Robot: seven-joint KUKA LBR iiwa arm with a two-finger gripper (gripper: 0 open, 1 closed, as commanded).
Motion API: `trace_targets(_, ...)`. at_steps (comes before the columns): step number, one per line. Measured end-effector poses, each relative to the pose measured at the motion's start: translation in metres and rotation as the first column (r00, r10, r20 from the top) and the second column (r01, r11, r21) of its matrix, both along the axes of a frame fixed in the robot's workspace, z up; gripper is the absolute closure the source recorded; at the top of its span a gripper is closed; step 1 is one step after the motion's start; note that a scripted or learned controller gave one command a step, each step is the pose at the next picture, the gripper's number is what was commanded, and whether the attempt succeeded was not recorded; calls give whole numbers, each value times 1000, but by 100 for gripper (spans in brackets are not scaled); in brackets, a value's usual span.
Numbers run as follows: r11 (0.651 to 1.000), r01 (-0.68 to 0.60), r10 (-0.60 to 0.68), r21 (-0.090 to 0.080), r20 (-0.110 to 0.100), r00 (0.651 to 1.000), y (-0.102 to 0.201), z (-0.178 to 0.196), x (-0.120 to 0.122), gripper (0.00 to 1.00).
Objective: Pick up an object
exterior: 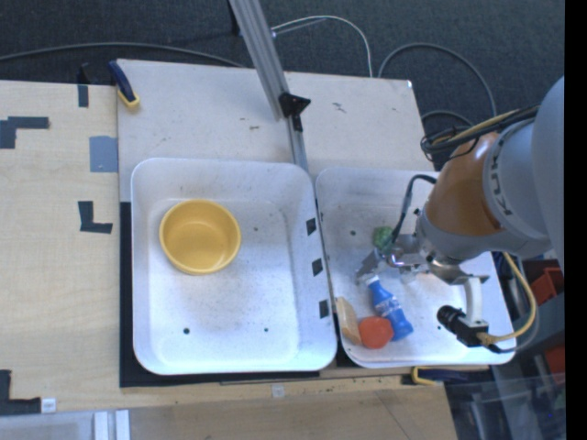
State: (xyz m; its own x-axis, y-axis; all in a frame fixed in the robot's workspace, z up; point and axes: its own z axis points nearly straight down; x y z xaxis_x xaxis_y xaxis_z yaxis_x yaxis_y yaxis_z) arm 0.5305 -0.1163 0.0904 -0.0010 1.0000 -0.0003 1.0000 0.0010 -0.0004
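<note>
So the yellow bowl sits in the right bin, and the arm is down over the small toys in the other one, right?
Not quite. The camera view shows the yellow bowl in the left bin, not the right. The rest holds: the arm's gripper is down over the small toys, among them a blue bottle, in the other bin.

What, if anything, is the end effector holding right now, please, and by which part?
It cannot be told. The end effector is low in the right bin, next to a blue bottle and a green object.
</note>
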Motion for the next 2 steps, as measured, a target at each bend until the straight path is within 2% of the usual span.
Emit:
trace_targets(1, 1000, -1, 1, 1, -1, 1000, 1, 10, 0, 100)
trace_targets(2, 1000, 0, 0, -1, 4, 1000, -7, 65, 8, 100)
